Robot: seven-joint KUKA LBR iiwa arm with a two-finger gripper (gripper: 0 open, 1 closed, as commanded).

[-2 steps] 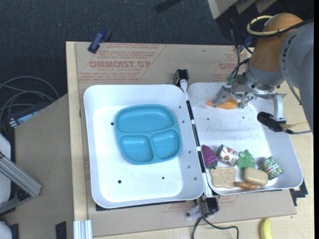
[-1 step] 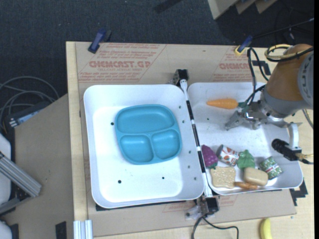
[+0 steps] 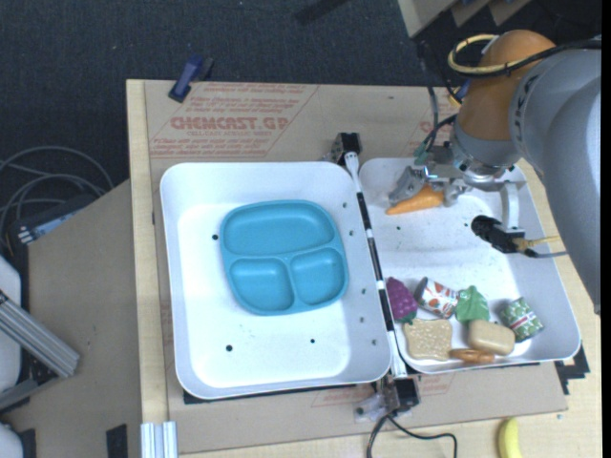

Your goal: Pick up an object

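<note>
My gripper [image 3: 430, 191] hangs over the far left part of the right bin [image 3: 544, 275], under the arm's orange band. An orange toy carrot [image 3: 412, 202] sticks out to the left from between its fingers, thick end in the grip and tip tilted down toward the bin's divider. The gripper is shut on it. Along the right bin's near edge lie several small toy foods: purple grapes [image 3: 401, 300], a red and white can [image 3: 438, 297], a green leafy piece [image 3: 470, 303], a slice of bread [image 3: 427, 339] and a tan loaf [image 3: 490, 336].
A blue divided plate [image 3: 284, 256] lies in the middle of the left bin [image 3: 191, 332]. A black part [image 3: 495, 231] pokes over the right bin's middle. The arm's grey body covers the far right. A yellow item [image 3: 508, 439] lies off the bench front.
</note>
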